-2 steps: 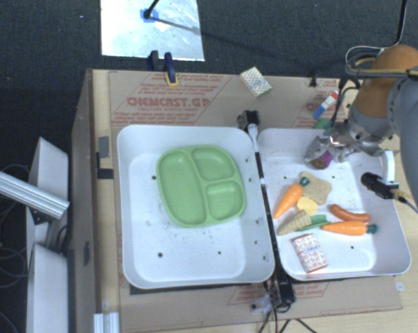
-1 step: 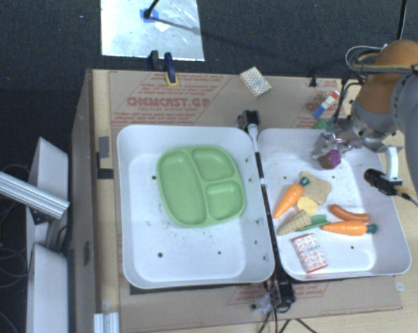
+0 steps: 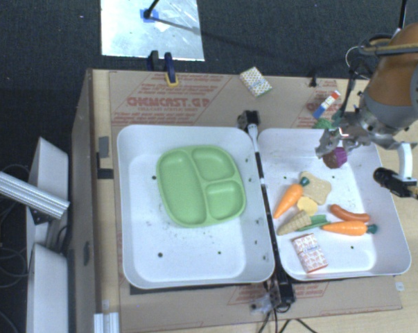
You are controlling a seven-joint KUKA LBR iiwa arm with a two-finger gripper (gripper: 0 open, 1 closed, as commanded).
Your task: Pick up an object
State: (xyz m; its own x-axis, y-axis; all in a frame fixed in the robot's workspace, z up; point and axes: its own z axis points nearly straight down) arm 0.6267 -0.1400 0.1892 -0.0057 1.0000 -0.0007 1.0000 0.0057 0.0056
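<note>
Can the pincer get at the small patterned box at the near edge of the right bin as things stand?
Probably yes. The patterned box lies flat with bare bin floor round it, apart from the carrot just behind it. The pincer hangs over the same bin's far side, with nothing tall standing between.

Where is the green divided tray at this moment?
The green divided tray lies in the left white bin, roughly in its middle, on the camera view's left side. The toy food sits in the right white bin.

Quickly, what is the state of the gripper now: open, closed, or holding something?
Gripper: over the right bin, at a purple object; open or closed cannot be told.
</note>
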